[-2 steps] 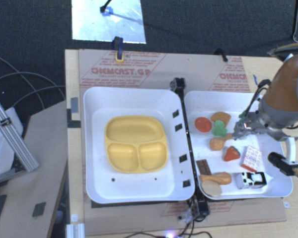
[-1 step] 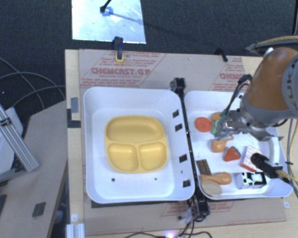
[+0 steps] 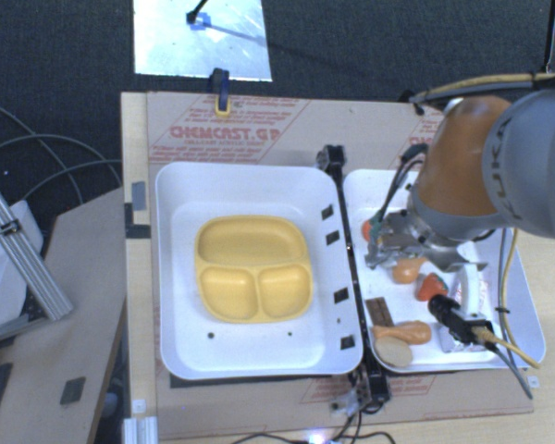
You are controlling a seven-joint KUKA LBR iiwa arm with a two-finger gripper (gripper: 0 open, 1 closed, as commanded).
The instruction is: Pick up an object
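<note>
My gripper (image 3: 385, 248) hangs low over the middle of the right bin (image 3: 527, 331), beneath the grey arm and its orange band. An orange piece (image 3: 407, 269) lies right beside and just below it, and a red-orange piece (image 3: 431, 287) sits a little further right. Nearer the front lie a brown block (image 3: 379, 311), a peach-coloured elongated item (image 3: 409, 331) and a pale round item (image 3: 393, 352). No object can be seen lifted in the gripper.
The left bin (image 3: 180, 202) holds a yellow divided plate (image 3: 254, 268). A black divider rail (image 3: 347, 248) runs between the two bins, close to the gripper's left. The arm covers the back of the right bin.
</note>
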